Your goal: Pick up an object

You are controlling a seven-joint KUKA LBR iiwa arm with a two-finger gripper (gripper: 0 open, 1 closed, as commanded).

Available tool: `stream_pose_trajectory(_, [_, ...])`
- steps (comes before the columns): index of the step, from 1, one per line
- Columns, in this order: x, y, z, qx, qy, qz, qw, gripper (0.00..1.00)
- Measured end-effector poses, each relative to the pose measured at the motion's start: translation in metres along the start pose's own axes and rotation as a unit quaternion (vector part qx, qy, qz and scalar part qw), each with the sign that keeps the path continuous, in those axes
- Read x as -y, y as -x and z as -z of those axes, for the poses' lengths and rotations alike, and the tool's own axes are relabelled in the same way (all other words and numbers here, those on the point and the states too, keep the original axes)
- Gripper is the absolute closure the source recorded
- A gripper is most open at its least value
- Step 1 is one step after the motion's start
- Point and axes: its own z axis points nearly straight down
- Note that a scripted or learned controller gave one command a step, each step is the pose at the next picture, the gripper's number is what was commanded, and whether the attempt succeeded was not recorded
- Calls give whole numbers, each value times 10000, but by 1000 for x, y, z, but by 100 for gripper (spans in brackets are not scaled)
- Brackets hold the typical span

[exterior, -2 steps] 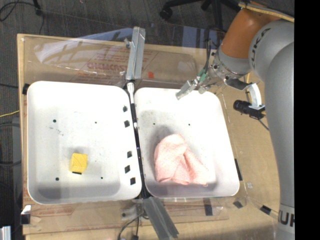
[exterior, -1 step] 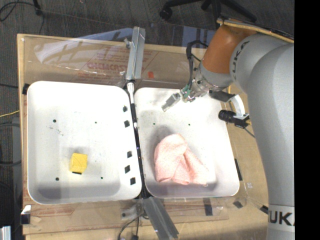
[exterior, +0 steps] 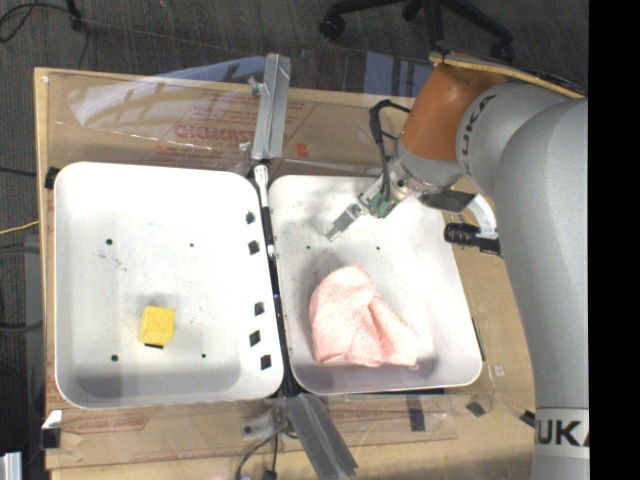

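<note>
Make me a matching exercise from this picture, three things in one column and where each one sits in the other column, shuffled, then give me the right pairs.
Things:
1. small yellow square sponge
2. crumpled pink cloth
3. two-finger gripper

Places:
A. over the upper part of the right white bin, above the cloth in the picture
B. lower left area of the left white bin
C. lower middle of the right white bin

Right pairs: 1-B, 2-C, 3-A
</note>
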Motion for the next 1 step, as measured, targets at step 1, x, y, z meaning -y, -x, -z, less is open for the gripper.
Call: stream_pose_trajectory(1, [-6,-14,-10,-47,-34,223,9997,0])
